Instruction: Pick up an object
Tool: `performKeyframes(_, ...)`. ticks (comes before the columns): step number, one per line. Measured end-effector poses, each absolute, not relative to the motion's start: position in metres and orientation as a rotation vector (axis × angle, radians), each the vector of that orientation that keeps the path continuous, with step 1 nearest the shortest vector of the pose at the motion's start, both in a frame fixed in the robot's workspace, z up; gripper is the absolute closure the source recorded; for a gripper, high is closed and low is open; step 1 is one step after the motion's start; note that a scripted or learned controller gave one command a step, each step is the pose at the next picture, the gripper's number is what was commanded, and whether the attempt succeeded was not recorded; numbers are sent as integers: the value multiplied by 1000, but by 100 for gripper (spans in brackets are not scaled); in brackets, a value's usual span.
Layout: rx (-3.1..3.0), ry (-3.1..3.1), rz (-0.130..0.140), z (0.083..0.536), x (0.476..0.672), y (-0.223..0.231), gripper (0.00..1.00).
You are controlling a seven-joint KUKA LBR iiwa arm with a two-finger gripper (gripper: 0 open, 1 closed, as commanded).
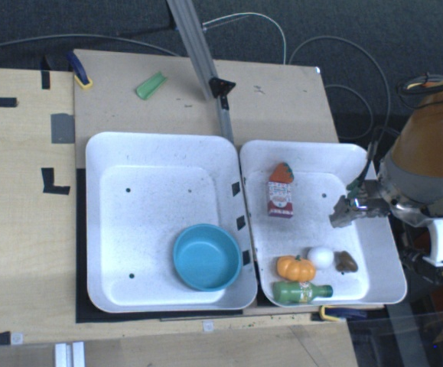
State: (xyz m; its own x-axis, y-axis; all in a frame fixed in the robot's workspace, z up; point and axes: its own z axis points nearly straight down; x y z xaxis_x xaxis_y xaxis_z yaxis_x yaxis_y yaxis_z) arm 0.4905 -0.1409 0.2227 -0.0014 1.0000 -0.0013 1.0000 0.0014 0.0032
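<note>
In the right bin (pixel 374 281) lie a red carton with a strawberry-like top (pixel 281 191), an orange pumpkin-shaped toy (pixel 295 268), a white ball (pixel 321 257), a small brown lump (pixel 346 262) and a green bottle (pixel 301 291) on its side. A blue bowl (pixel 206 256) sits in the left bin (pixel 102 205) at its front right. My gripper (pixel 345 211) hangs over the right bin's right side, above and behind the brown lump, with nothing seen in it.
A green block (pixel 150 86) lies on the board behind the bins. A grey slanted pole (pixel 198 44) comes down to the gap between the bins. Cables loop behind the right bin.
</note>
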Motion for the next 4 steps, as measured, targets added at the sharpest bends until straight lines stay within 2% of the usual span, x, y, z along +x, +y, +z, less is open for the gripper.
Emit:
performKeyframes(1, 2218, 2221, 2, 260, 491, -141, 100)
performKeyframes(2, 2216, 2229, 0, 257, 508, -100, 100)
performKeyframes(4, 2215, 2231, -2, 228, 555, 0, 100)
